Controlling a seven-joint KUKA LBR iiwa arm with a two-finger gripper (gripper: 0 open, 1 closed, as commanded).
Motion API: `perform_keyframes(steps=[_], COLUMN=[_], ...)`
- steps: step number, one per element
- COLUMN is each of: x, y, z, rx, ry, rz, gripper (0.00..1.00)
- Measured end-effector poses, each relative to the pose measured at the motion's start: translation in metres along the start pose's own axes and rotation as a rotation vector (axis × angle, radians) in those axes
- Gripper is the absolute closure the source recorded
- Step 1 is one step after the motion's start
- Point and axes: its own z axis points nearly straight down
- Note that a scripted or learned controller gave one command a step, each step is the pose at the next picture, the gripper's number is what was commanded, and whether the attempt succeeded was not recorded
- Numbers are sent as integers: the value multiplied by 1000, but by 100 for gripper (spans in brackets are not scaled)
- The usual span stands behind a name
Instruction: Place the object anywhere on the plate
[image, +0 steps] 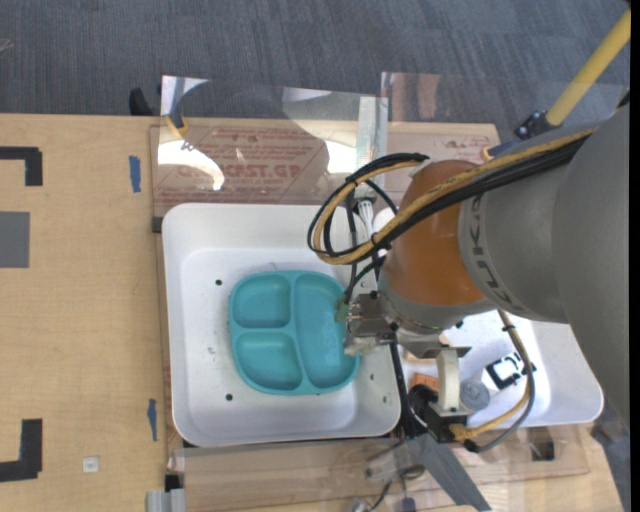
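Note:
A teal plate (285, 332) with three compartments lies in the left white bin (195, 250). My gripper (351, 327) hangs at the plate's right edge, under the orange band of the wrist (430, 250). The arm's body hides most of the gripper, and I cannot tell whether anything is in it. In the right bin (570, 385) lie a small orange piece (424, 385), a black and white object (506, 372) and a grey-blue round piece (475, 397), all partly covered by the arm.
The big grey arm (560, 230) covers most of the right bin. Black and yellow cables (345, 215) loop over the left bin's back right corner. A clear plastic sheet (270, 150) stands behind the bins.

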Motion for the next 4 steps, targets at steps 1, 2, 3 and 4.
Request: perform_keyframes(steps=[1,2,3,4], x=[0,1,1,2], y=[0,1,1,2], z=[-9,-18,-27,-37], rx=[0,0,-1,-1], ry=[0,-1,-1,-1], rz=[0,-1,-1,-3], gripper=[100,100,100,100])
